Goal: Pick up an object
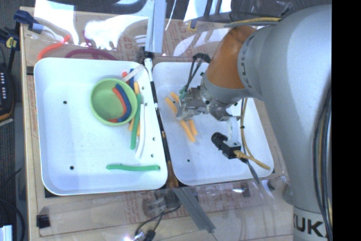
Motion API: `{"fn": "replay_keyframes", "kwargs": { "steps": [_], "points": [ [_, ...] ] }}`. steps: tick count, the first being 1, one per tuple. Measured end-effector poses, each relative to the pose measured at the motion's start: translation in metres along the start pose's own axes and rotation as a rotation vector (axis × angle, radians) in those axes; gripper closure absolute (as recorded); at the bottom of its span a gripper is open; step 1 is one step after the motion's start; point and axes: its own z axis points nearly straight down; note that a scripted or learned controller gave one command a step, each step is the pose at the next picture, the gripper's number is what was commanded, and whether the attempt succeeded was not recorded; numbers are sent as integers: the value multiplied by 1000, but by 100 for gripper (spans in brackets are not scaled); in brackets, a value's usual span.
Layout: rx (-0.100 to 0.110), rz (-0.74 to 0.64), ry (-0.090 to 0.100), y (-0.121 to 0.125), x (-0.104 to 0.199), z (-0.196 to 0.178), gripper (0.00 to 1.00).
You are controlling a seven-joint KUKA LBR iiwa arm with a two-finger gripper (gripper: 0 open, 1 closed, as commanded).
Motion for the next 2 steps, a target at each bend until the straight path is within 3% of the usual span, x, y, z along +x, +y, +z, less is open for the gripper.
{"fn": "replay_keyframes", "kwargs": {
  "steps": [1, 2],
  "points": [
    [0, -1, -1, 0, 0, 0, 0],
    [3, -5, -1, 0, 0, -9, 100]
  ]
}}
